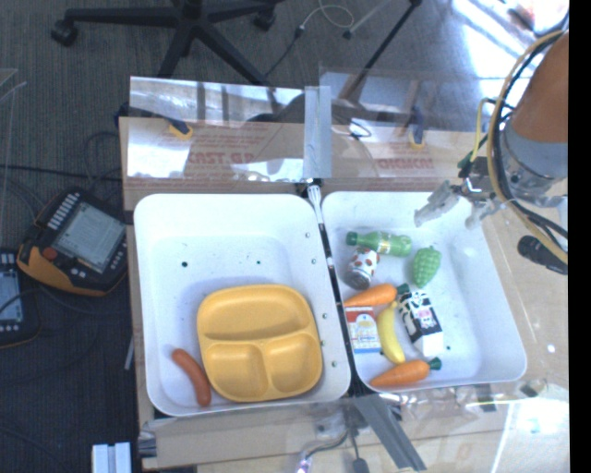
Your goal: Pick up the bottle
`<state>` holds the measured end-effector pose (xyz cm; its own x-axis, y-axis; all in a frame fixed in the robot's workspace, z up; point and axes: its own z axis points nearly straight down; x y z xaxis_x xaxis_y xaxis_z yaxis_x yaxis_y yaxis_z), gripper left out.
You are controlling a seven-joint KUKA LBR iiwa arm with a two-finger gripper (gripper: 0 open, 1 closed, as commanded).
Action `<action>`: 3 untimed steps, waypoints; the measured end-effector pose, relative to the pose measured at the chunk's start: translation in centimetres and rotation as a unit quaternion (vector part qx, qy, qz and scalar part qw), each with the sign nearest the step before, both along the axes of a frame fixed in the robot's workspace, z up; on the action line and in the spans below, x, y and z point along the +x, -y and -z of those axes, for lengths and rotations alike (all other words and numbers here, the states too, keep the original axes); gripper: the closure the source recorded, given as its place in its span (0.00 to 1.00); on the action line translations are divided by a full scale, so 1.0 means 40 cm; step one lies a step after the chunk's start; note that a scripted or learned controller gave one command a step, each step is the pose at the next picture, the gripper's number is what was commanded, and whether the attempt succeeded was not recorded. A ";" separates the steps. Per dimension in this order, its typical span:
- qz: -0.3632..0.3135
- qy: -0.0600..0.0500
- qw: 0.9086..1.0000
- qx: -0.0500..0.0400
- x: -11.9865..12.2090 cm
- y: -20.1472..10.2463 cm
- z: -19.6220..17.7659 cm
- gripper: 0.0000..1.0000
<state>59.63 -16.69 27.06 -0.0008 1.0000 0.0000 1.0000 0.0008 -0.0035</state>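
While the bottle (379, 243) lies flat near the right bin's (489, 305) far wall, beside a green fruit (425, 265) and can (362, 268), the gripper (454, 205) hovers above-right, fingers seemingly apart, holding nothing.

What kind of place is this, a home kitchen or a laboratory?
Most likely a robotics laboratory: a grey arm reaches over two white bins of toy food, a teach pendant lies on the carpet, and an office chair base stands behind.

Grey arm (540, 148), orange band, looping yellow and black cables.
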 end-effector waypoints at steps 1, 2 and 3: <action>0.041 -0.001 0.999 -0.001 0.041 0.097 0.379 0.00; 0.046 0.006 0.999 -0.003 0.085 0.107 0.451 0.00; 0.045 0.008 0.999 -0.005 0.089 0.109 0.430 1.00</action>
